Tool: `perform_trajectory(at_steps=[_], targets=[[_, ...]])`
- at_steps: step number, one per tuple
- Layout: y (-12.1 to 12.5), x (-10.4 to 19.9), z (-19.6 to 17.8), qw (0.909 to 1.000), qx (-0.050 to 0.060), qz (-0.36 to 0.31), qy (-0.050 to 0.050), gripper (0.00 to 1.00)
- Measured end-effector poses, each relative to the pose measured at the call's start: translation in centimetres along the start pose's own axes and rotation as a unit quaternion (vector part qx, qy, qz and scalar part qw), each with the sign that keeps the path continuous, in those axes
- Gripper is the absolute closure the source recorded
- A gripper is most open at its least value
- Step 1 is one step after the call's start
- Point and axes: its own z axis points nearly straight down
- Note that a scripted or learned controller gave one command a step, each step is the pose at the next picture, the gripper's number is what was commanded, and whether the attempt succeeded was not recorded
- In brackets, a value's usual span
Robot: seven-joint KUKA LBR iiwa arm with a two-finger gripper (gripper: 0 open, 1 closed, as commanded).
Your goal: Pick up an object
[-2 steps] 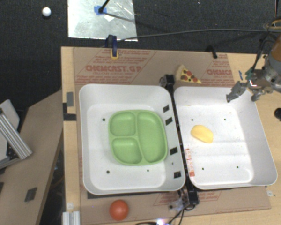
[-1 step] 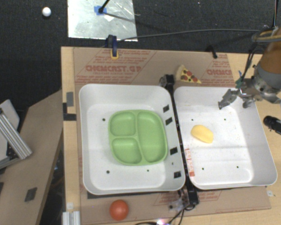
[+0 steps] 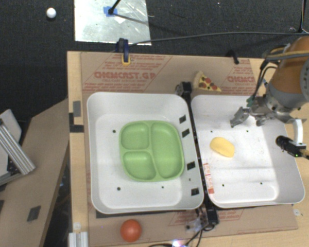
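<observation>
While the jaws point(image 3: 245, 116) hung parted and empty above the right bin point(image 3: 286, 189), you needed to centre them over the yellow object point(image 3: 222, 147) before descending.

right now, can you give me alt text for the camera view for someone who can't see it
A grey robot arm with an orange band reaches in from the right, its claw over the right white bin, up and right of a yellow object lying there. The left white bin holds a green divided plate; an orange ball sits on the bench in front.
</observation>
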Motion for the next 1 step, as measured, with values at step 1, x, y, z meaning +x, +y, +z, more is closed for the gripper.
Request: perform_trajectory(at_steps=[1], targets=[[0.2,-0.06,-1.48,1.0,-0.004,-0.001,-0.001,1.0]])
